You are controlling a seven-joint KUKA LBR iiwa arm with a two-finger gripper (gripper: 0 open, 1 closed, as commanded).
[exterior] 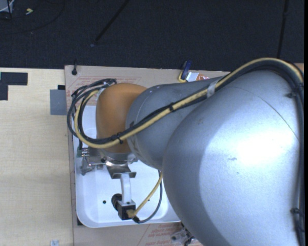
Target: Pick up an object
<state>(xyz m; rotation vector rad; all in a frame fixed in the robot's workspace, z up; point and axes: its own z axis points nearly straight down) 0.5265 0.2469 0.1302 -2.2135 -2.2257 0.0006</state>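
Big grey arm (236,158) covers most of bench (31,178); gripper (90,163) low over white bin (92,215), cannot tell if open or shut, or holding anything; object hidden under arm, spot unknown; guess small, light, maybe slippy: grab across middle, gently

From my remote desk the arm (236,152) reads as smooth, glossy grey shells; an orange band (115,111) caps the wrist end, with a yellow cable (169,109) and black cables (71,111) looping beside that band
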